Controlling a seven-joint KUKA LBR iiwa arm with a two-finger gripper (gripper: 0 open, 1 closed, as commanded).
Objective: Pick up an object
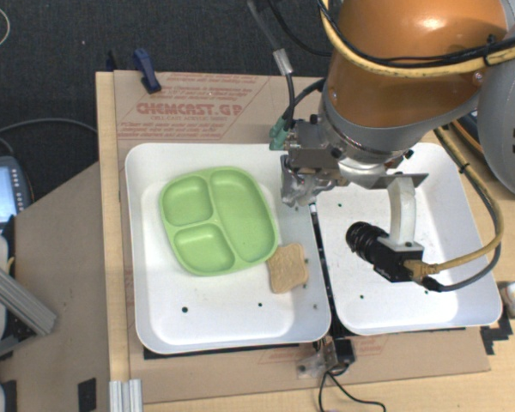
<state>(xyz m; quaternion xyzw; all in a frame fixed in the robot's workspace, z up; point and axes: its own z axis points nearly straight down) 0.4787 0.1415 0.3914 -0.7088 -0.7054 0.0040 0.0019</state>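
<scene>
A light green divided plate (216, 221) lies in the left bin (146, 299), toward its middle. A small tan square, like a slice of toast or a sponge (287, 268), lies flat just off the plate's lower right corner. My gripper (297, 189) hangs over the left bin's right rim, near the seam between the two bins. It is just beyond the plate's upper right edge and well above the tan square in the picture. Nothing is visibly held in it. The big orange wrist band (412, 41) hides the upper part of the right bin (463, 299).
A cardboard sheet with red print (189, 106) lies behind the bins, with a blue clip (146, 69) on its far left edge. Cables hang around the wrist and trail across the right bin. The left bin's front floor shows bare white.
</scene>
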